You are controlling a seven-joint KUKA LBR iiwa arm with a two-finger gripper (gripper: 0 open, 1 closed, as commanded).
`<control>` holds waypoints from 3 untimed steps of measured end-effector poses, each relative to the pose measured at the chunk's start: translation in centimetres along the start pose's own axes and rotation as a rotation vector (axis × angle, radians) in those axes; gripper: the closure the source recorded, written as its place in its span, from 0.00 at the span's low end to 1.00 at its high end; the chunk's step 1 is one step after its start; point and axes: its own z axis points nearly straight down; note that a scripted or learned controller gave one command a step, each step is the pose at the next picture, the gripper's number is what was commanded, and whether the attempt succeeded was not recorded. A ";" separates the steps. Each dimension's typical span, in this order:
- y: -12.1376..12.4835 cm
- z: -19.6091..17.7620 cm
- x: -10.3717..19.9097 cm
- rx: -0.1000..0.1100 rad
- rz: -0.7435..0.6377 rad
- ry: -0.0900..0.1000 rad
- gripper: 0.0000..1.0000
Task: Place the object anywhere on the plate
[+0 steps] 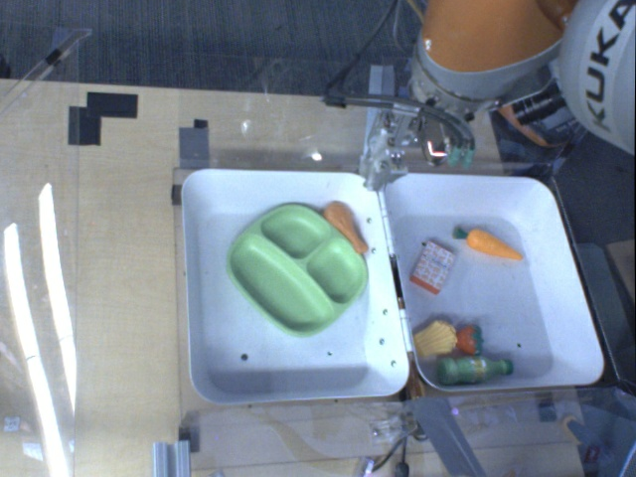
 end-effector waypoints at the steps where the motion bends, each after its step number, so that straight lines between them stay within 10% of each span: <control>1: 9.2 10.5 4.9 0.000 0.102 0.009 1.00; 2: 10.3 26.9 9.7 -0.008 0.082 -0.008 1.00; 3: -3.3 17.3 8.6 0.002 0.087 0.003 1.00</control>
